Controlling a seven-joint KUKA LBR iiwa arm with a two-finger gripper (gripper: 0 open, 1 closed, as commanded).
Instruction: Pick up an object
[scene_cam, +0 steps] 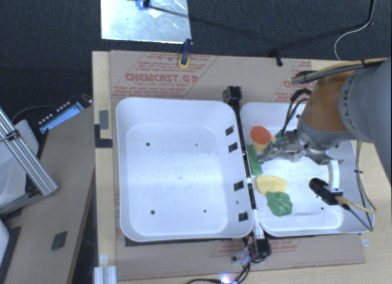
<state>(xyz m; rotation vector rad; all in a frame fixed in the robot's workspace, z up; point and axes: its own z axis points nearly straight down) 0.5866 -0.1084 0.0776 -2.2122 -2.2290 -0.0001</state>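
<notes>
Two white bins [177, 108] sit on a cardboard sheet [202, 71] over dark carpet [49, 32]; the gripper [274, 145] hangs low in the right one.

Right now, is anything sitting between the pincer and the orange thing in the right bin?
Nothing visible does. The pincer is low in the right bin, right beside the orange thing. The green strip, yellow piece and green lump lie nearer the camera, off that line.
</notes>
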